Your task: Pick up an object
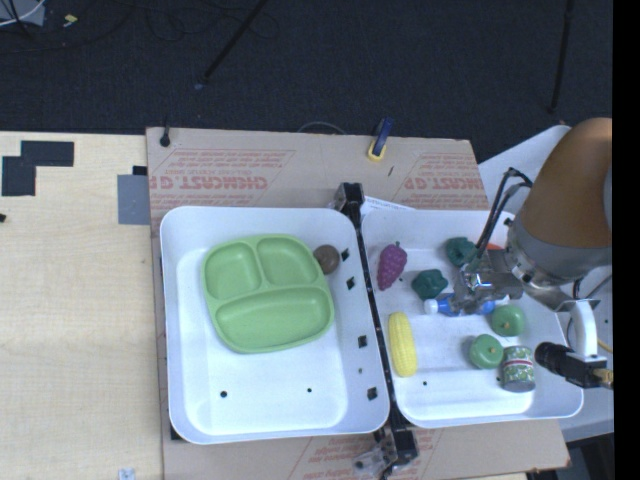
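Note:
My gripper hangs low over the middle of the right bin, reaching in from the right. Just beneath it lies a small blue and white item. A dark green toy sits immediately to its left, and another dark green piece is behind it. A purple grape bunch and a yellow corn cob lie along the bin's left side. Two green apple-like pieces and a small can rest at the front right.
The left bin holds a green divided plate with a brown ball by its right rim. A black divider runs between the bins. A yellow and blue clip lies on the cardboard behind.

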Robot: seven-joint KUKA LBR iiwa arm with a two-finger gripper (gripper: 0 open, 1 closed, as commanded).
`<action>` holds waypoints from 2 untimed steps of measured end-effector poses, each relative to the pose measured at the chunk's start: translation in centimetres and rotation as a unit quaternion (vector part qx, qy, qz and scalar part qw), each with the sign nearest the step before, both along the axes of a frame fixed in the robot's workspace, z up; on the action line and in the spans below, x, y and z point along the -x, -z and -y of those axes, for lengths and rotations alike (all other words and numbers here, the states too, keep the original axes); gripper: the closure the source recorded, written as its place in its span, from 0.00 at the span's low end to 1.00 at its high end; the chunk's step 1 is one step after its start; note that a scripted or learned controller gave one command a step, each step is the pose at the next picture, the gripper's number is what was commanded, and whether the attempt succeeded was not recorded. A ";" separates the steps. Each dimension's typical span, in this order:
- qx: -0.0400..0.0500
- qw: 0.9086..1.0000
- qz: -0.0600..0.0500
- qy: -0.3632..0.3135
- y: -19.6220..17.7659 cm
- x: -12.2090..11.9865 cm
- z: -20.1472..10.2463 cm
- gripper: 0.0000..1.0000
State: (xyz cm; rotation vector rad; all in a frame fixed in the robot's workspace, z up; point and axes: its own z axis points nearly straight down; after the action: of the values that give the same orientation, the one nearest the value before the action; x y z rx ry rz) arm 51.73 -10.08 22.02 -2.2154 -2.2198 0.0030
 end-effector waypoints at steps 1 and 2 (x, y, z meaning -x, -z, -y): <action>0.000 1.000 0.000 -0.001 0.2 2.9 -5.2 1.00; 0.001 1.000 0.001 0.000 -0.3 3.0 -5.4 1.00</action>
State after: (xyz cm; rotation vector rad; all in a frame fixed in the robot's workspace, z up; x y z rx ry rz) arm 48.72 -4.73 22.37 -2.2187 -2.2211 0.0020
